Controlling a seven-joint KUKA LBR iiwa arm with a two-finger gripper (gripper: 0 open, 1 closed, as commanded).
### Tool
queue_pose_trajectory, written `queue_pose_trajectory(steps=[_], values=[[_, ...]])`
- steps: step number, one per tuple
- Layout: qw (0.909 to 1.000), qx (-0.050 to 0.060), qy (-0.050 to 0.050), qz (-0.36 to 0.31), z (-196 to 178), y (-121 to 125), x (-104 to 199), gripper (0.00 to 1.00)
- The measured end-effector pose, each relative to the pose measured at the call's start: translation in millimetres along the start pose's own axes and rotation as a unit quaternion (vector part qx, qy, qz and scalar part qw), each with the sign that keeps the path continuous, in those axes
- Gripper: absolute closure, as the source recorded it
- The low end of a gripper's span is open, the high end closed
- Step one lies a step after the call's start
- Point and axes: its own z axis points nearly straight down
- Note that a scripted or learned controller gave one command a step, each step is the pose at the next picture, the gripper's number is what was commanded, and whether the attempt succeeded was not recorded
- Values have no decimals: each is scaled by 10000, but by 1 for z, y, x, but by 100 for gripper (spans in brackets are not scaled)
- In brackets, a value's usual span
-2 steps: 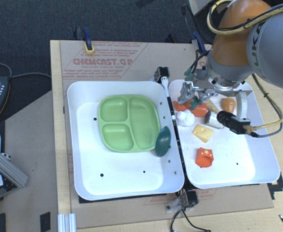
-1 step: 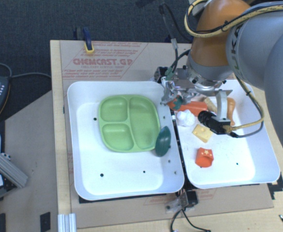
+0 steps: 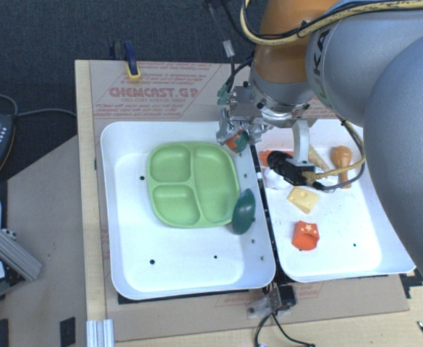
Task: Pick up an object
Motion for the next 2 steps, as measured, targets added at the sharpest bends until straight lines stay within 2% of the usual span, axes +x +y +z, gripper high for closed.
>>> queue_pose_trajectory(steps=[1,2], values=[[10000,42,-15,31,20,2,-6,100],[10000,38,-14,31,20,-3,-4,100]])
